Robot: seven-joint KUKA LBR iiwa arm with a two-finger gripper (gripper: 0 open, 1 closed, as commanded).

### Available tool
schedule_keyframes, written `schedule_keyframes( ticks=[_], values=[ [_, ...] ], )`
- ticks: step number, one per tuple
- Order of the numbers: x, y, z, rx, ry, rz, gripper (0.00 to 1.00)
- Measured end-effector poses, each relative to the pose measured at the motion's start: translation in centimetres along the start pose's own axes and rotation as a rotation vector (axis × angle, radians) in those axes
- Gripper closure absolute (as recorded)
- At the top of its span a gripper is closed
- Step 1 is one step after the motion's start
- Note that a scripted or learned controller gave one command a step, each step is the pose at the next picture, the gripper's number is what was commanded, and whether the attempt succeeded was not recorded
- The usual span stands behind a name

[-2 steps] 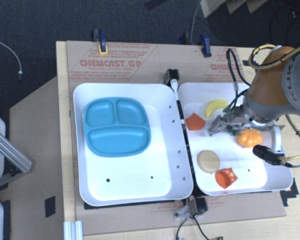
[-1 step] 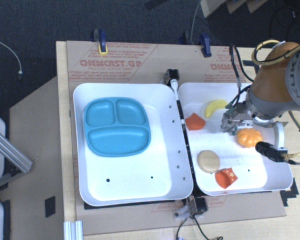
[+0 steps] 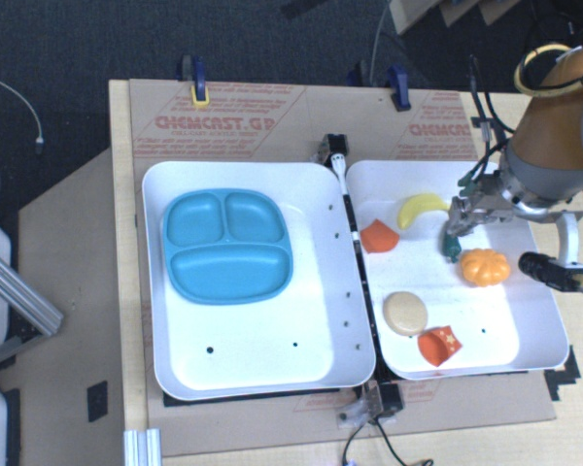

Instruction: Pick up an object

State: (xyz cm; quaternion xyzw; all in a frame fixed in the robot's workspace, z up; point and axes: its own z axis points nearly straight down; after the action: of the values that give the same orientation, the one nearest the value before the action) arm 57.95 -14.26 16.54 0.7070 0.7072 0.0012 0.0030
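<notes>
In the right bin (image 3: 525,348) lie a yellow banana (image 3: 420,208), an orange wedge-shaped piece (image 3: 379,236), an orange pumpkin-like fruit (image 3: 485,267), a beige round cookie (image 3: 405,313) and a red block (image 3: 439,345). My gripper (image 3: 453,241) hangs low over the bin between the banana and the pumpkin, its teal-tipped fingers close together with nothing seen between them. It stands just left of the pumpkin and right of the banana's end.
The left bin (image 3: 175,357) holds a blue divided plate (image 3: 229,245). A black divider with clips runs between the bins (image 3: 352,250). The grey arm with its orange band (image 3: 554,134) comes in from the right above the right bin's far corner.
</notes>
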Motion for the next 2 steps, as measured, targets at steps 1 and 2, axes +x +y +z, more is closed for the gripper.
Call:
schedule_keyframes(
  ticks=[1, 2],
  values=[
    [0.2, -0.6, -6.0, -0.001, 0.0, -0.001, 1.0],
    [0.2, -0.5, -11.4, -0.003, 0.0, -0.001, 1.0]
  ],
)
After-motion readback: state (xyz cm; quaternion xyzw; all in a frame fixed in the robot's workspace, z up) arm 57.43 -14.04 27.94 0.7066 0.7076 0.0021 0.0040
